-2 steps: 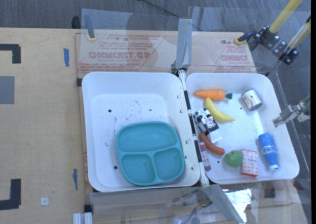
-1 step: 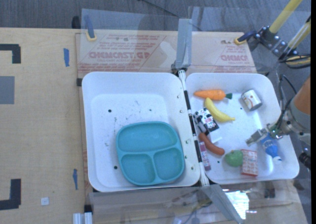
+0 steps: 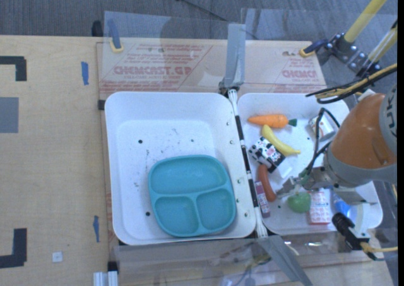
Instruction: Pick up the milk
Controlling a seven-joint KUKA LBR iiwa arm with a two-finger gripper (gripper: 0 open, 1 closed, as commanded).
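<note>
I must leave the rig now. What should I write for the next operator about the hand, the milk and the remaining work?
Hand: low in the right bin, above the green item; whether it is open or shut cannot be judged.
Milk: the cow-patterned carton lies in the right bin near the divider, under the banana and left of the hand, apart from it.
Done: nothing grasped yet.
Left: move to the milk, grip it, lift it.

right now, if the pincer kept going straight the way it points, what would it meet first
The pincer points left across the right bin. First in that line looks like the red sausage, with the milk carton above that path. Its height over the bin is unclear, so it might pass over.
</note>
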